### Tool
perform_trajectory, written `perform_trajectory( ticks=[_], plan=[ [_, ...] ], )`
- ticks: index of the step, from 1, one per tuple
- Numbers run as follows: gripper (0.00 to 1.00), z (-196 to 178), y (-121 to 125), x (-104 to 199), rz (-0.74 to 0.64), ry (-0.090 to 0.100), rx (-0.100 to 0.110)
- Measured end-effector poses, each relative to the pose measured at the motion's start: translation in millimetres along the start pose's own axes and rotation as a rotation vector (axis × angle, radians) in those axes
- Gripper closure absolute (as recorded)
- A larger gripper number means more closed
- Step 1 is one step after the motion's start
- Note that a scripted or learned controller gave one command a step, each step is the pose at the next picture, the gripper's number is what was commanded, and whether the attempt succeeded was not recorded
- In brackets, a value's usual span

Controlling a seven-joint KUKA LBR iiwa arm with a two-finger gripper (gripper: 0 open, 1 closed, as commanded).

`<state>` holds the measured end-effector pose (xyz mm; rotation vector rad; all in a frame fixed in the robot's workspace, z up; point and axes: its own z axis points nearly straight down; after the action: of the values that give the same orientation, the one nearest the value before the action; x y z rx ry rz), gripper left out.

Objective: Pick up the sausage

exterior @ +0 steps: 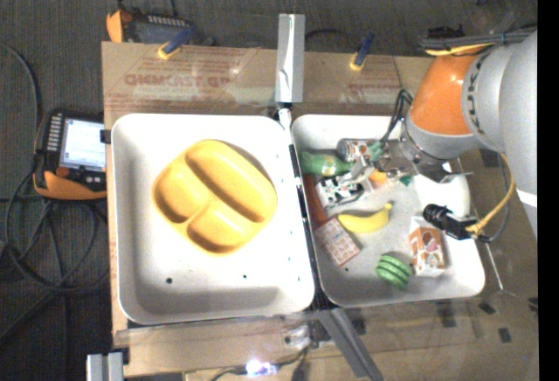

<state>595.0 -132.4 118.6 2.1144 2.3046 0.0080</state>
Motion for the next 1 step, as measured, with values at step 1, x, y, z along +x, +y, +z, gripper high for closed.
perform_trajectory(
  ticks=[1],
  plan=[
    [0.00,8.0,-15.7,21.8,0.036,-0.019,-0.046]
  ],
)
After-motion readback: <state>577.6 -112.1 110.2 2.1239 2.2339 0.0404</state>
